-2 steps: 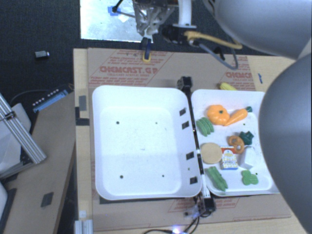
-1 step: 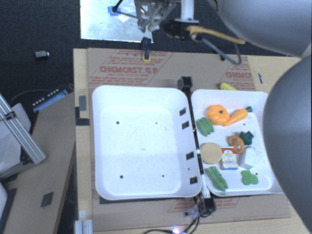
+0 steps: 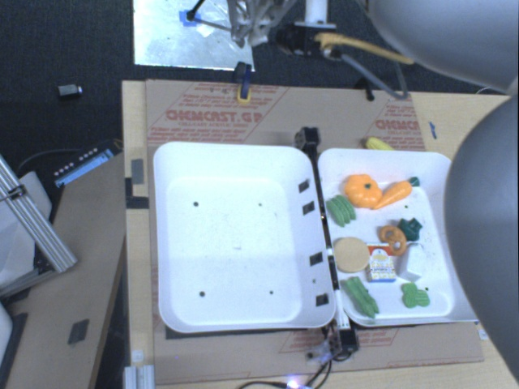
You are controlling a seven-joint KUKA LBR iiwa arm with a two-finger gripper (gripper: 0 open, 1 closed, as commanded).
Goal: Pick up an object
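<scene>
Bins side by side, toys all in the right one

Toys fill the right bin (image 3: 438, 168) — an orange pumpkin (image 3: 362, 190), a carrot (image 3: 394, 193), green pods (image 3: 341, 210), a round tan disc (image 3: 352, 254), a small printed box (image 3: 382, 264). The left bin (image 3: 186, 168) holds nothing. The end effector (image 3: 251, 23) hangs beyond the worktop's far edge, well apart from the toys; whether it is spread or closed cannot be told. The carrot's long axis runs at a slant, green tip toward upper right.

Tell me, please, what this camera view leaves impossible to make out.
- Tool: blurred against the foil at the top edge; finger state unreadable.
- Right bin: its right side is covered by the grey arm.
- Small box: label too small to read.
- Yellow item: partly behind the bin rim.
</scene>
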